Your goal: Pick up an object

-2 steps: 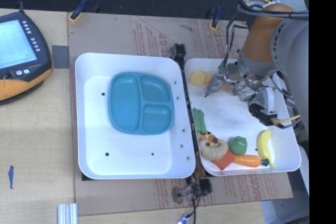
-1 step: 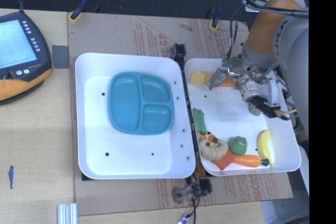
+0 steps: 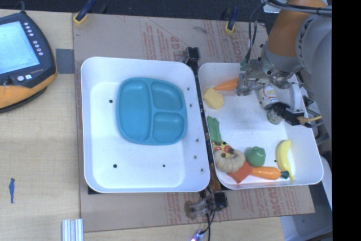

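At the near rim of the right bin (image 3: 316, 178), toward 6 o'clock, lie a carrot (image 3: 266, 173), a small pumpkin (image 3: 231, 161) with a red piece under it, a green pepper (image 3: 256, 155) and, at the 4 o'clock corner, a banana (image 3: 284, 156). A green pod (image 3: 214, 130) runs along the bin's left wall at 9 o'clock. Farther back, at 10 o'clock, sit a yellow corn-like piece (image 3: 214, 99) and a second carrot (image 3: 227, 86). The gripper (image 3: 246, 87) is low over the bin's far part, about 12 o'clock, its tip just beside that carrot's right end; I cannot tell how wide the fingers stand, and nothing is seen held between them. That far carrot looks the likeliest target. The risk, I judge, is a close on the thin tapered end, which could squirt the carrot out or push it against the corn piece; the bin's far wall is also near. The left bin (image 3: 93, 121) holds a blue tray (image 3: 151, 110).
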Robot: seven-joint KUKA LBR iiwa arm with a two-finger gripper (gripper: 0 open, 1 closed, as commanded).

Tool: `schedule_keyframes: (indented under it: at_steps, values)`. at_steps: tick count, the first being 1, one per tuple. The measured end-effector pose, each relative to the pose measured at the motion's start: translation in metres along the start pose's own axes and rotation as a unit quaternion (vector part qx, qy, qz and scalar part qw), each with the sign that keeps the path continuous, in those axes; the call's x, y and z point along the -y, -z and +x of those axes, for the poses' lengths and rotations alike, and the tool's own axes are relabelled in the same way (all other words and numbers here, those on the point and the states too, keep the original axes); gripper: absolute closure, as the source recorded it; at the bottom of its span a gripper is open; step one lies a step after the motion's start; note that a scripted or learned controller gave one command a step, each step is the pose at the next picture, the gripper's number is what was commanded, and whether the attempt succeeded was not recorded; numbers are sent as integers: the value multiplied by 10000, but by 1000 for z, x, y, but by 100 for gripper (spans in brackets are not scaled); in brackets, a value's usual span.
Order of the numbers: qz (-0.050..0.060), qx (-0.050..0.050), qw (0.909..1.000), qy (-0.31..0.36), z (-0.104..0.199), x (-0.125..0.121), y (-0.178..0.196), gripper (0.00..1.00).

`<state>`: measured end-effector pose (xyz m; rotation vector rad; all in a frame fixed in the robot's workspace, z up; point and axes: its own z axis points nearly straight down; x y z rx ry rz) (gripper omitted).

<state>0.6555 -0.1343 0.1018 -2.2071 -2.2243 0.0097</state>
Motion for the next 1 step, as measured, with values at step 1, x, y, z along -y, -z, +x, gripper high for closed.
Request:
schedule_keyframes:
  at_steps: [1]
  values:
    - [-6,1,10000,4,0,0,1,0]
